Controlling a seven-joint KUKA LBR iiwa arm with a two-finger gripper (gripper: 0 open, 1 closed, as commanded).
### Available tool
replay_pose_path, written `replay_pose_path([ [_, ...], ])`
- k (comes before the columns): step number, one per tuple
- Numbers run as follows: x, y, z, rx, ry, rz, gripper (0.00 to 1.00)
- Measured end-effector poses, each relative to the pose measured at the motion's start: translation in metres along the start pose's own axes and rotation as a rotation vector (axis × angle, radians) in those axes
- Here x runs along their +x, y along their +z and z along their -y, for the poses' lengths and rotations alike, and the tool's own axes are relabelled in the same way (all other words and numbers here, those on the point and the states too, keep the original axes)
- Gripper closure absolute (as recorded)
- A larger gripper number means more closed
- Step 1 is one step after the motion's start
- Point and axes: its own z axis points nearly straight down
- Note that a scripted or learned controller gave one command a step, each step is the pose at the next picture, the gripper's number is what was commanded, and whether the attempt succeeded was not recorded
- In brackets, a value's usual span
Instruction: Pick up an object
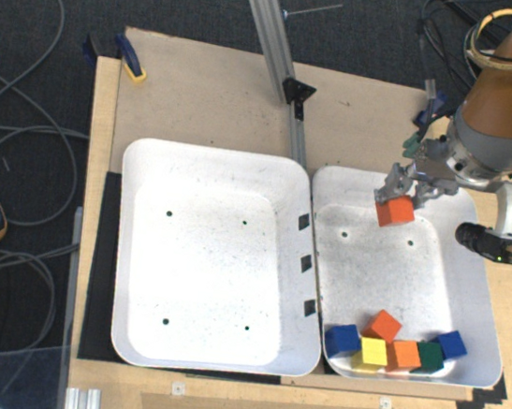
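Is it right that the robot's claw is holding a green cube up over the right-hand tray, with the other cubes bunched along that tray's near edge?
Not quite: the cube in the gripper is orange, not green, as the camera view shows. The rest holds: it hangs over the right bin, and the other cubes sit bunched along that bin's near edge.

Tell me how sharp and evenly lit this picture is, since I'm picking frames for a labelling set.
Camera view: lighting is even and soft, with no harsh glare on the right bin; the end effector and its orange cube look slightly soft, while the blocks at the near edge are crisp enough to tell colours apart; shadows are faint.
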Motion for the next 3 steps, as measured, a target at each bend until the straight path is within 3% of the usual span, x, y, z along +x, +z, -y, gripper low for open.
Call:
replay_pose_path([
  [2,0.116,-0.015,-0.002,0.001,0.000,-0.001,1.00],
  [3,0.177,-0.004,-0.012,0.003,0.000,-0.001,1.00],
])
